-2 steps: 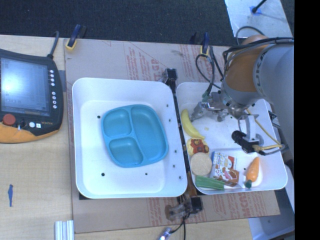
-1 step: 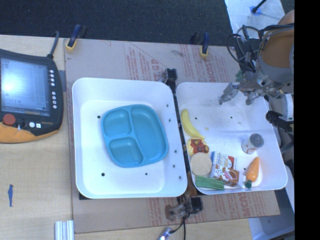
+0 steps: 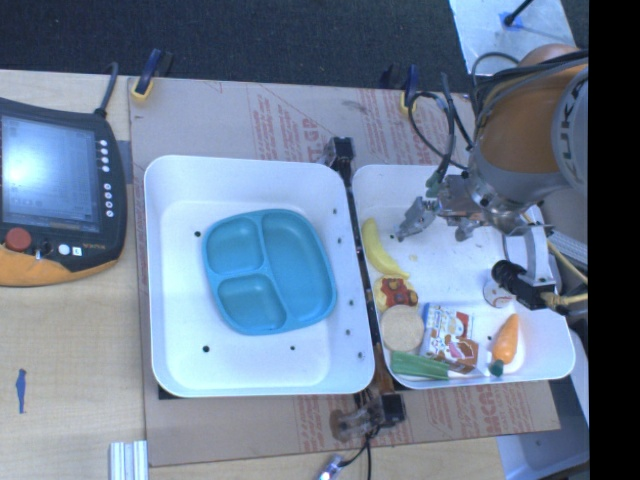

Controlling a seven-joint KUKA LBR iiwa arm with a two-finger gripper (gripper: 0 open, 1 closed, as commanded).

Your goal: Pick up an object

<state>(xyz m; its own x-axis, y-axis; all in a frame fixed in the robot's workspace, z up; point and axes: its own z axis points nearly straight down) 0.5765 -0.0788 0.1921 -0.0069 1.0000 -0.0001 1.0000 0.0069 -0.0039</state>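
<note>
Arm [image 3: 525, 118]: grey with an orange band, it comes in from the right and hangs over the far part of the right bin.
Jaws [image 3: 437, 215]: they sit above the far part of the right bin, with the white floor under them. I cannot tell if they are spread or pressed together. Nothing shows between them.
Left bin [image 3: 170, 268]: white, with a blue plate [image 3: 268, 270] in the middle. The plate has three parts.
Right bin [image 3: 440, 258]: white, just beside the left bin. The toys lie along its left edge and its near edge.
Banana [image 3: 380, 250]: yellow, along the left edge of the right bin, near the jaws but apart from them.
Cookie [image 3: 402, 328]: round and tan, near the bin's near left corner.
Green thing [image 3: 420, 366]: long, lying at the near edge, just under the cookie.
Packet [image 3: 447, 336]: white with a picture, just beside the cookie.
Carrot [image 3: 506, 340]: orange, near the near right corner.
Tablet [image 3: 55, 193]: on the left edge of the counter.
</note>
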